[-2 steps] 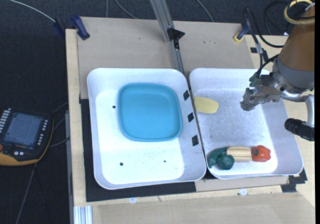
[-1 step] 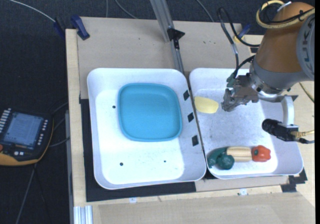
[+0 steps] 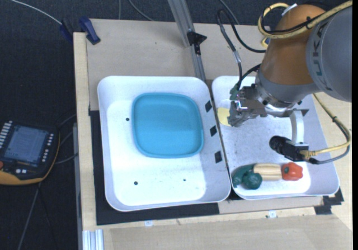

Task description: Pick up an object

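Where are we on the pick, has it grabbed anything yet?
No grasp shows yet. The gripper is low in the right bin, beside a yellow object at the bin's left wall. The green, tan and red toys lie untouched along the near edge. Grasp and lift remain.

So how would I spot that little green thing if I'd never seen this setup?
Find the right-hand white bin, the one under the grey and orange arm. Along its near edge lie three small items in a row; the green thing is leftmost, dark and lumpy, beside a tan piece and a red one.
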Available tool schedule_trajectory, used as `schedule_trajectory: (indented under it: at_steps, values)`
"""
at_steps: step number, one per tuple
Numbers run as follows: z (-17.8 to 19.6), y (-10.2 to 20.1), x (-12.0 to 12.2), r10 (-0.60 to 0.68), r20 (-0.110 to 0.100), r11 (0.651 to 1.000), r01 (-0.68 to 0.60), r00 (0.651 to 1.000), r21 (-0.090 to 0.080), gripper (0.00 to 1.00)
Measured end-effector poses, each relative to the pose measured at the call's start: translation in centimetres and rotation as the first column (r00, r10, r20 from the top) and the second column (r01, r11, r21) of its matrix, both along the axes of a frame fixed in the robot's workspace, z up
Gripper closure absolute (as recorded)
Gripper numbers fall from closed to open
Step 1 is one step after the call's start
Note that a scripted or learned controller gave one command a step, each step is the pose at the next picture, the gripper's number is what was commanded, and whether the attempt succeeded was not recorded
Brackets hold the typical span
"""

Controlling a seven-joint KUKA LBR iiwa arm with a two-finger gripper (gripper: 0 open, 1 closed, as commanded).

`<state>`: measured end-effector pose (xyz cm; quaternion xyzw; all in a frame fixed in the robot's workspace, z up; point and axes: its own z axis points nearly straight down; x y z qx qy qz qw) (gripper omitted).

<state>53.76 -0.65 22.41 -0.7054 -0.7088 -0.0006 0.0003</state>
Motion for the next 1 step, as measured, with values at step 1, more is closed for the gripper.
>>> schedule_trajectory:
  at_steps: [1]
  values:
    - [1.38,4.9,0.43,0.0,0.001,1.0,0.0,1.0,0.0,1.0]
